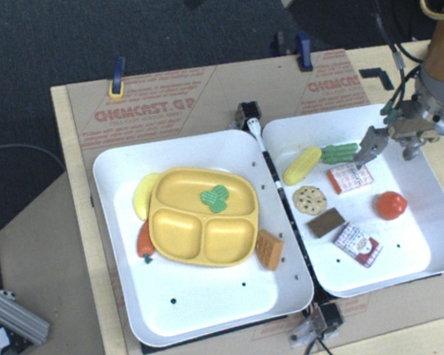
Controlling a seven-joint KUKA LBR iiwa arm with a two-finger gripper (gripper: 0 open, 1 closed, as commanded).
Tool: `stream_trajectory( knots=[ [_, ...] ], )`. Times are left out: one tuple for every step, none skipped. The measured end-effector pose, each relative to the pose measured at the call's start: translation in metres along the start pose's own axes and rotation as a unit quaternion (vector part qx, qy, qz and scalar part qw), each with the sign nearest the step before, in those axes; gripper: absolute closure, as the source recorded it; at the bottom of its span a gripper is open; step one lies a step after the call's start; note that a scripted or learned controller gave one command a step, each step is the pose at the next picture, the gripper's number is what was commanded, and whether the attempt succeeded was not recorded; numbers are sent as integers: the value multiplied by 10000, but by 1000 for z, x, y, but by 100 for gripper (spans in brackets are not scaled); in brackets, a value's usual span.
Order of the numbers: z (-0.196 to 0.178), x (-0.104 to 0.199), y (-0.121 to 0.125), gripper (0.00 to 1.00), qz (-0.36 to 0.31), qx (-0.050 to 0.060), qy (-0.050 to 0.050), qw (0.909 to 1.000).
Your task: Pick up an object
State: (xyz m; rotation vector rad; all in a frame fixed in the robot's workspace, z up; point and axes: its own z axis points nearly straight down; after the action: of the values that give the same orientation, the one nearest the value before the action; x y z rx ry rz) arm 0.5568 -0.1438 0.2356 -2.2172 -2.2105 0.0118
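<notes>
You see two shallow white plastic bins (126, 229) with a black seam between them. Take the yellow three-compartment plastic tray (204, 221) as your landmark. In its upper compartment lies a green leafy toy piece (215, 198). At the tray's upper left edge is a pale yellow toy (144, 193), at its left edge a red-orange toy pepper with a green tip (145, 242), at its lower right corner a tan-brown toy bread slice (269, 249). To the tray's right you find a yellow corn cob (301, 165), a green ridged toy (339, 151), a beige cookie dotted with dark chips (310, 199), a dark brown block (326, 222), a red tomato (391, 204) and two red-and-white printed packets (357, 244). The brown board (192, 93) behind the tray carries red lettering.
</notes>
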Motion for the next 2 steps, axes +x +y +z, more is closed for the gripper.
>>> stream_trajectory(
  knots=[
    [-7, 0, 2, 0, -15, -67, -12, 10000],
    [57, -1, 2, 0, -10, -26, 1, 10000]
  ],
)
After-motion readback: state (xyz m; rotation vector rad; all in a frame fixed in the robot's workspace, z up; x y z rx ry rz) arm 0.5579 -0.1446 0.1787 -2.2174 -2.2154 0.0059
